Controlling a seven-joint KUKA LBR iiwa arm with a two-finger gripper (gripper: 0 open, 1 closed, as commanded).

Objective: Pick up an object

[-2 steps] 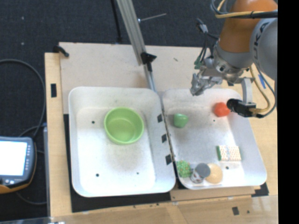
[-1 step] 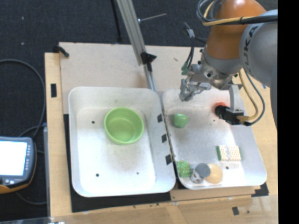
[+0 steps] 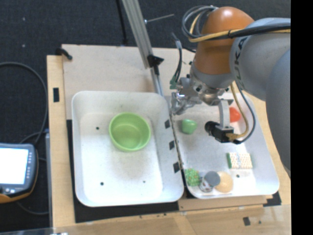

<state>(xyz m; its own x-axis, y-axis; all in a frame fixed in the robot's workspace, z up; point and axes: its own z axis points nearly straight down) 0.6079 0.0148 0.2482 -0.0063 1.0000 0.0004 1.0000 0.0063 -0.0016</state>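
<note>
The round green plastic bowl point(image 3: 129, 131) sits in the left shallow white bin point(image 3: 88, 180); the small green ball point(image 3: 188, 126) lies at its 3 o'clock, in the right shallow white bin point(image 3: 261, 180).

dark carpet floor point(image 3: 73, 13) surrounds a pale wooden bench point(image 3: 98, 67)

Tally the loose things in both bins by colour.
Green: 3, the bowl, the small ball, the knobbly piece
Orange or red: 1
Grey: 1
Pale yellow: 1
White patterned block: 1
Total: 7
</note>
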